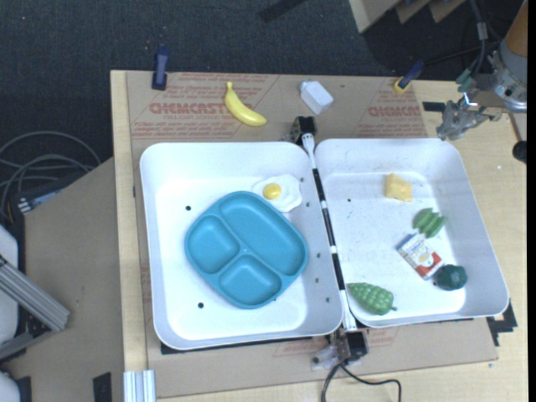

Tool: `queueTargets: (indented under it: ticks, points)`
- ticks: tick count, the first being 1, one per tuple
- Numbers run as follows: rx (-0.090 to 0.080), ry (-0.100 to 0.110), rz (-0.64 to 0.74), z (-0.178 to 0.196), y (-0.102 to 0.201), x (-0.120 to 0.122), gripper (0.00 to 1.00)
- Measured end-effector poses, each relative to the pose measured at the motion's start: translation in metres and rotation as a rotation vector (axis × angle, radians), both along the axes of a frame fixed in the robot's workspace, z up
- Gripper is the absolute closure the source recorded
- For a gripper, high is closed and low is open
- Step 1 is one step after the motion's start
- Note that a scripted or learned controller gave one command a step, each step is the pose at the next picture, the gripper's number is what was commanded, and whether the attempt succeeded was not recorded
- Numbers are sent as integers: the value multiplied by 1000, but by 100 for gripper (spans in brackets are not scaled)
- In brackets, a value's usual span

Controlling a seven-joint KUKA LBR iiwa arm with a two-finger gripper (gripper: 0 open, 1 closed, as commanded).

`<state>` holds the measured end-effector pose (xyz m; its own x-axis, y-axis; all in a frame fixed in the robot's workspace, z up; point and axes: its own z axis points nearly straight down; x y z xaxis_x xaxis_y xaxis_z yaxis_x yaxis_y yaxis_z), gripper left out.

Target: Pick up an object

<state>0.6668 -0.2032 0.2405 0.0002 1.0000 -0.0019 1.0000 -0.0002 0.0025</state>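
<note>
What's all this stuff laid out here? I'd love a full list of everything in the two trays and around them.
Left bin: one, white, left half of bench.
Divided plate: one, blue, middle of left bin.
Fried egg toy: one, white with yellow yolk, touching the plate's upper right edge.
Right bin: one, white, right half of bench.
Cheese piece: one, yellow, top of right bin.
Green pods: one bunch, right side of right bin.
Small packet: one, white, red and blue, below the pods.
Dark green round item: one, lower right corner.
Bumpy green vegetable: one, bottom of right bin.
Banana: one, yellow, on bench above left bin.
White block: one, on bench above the bins.
Gripper: one, grey metal, above right bin's top right corner.
</note>
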Motion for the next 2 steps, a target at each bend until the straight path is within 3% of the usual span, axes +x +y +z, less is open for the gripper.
queueTargets:
  ticks: [1, 2]
  points:
    - [1, 1, 1, -1, 1, 0, 0]
    - [2, 5, 0, -100, -15, -55, 0]
